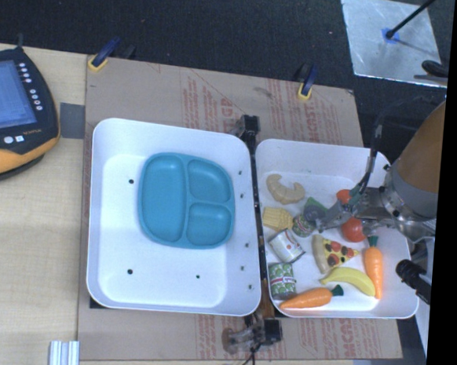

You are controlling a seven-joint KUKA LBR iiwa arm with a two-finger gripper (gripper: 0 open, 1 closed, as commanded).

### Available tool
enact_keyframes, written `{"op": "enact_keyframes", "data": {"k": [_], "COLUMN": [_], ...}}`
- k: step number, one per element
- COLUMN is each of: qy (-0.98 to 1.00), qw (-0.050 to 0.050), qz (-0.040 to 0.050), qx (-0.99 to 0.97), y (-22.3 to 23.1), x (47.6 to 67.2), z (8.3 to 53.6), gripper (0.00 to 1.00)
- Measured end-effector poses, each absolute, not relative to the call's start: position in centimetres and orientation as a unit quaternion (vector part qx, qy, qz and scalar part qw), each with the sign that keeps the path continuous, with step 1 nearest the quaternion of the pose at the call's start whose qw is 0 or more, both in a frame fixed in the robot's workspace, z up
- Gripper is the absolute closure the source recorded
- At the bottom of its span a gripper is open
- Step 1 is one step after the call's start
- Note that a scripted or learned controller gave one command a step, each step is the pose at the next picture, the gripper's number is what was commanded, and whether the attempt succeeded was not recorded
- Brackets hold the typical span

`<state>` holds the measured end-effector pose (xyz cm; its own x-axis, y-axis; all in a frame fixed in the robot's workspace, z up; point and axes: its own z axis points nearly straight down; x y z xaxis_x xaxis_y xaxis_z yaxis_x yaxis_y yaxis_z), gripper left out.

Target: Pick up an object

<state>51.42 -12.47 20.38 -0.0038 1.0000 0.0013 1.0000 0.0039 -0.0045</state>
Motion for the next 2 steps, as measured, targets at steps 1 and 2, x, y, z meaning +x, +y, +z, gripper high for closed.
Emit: {"op": "enact_keyframes", "data": {"k": [1, 2], "qy": [-0.709, -0.71], "qw": [0.002, 0.002], "qz": [0.0017, 0.0023], "qx": [-0.705, -0.704], "y": [-16.7, -16.8], "x": [48.8, 48.9], "z": [9.1, 10.1], "gripper": [0.0, 1.0]}}
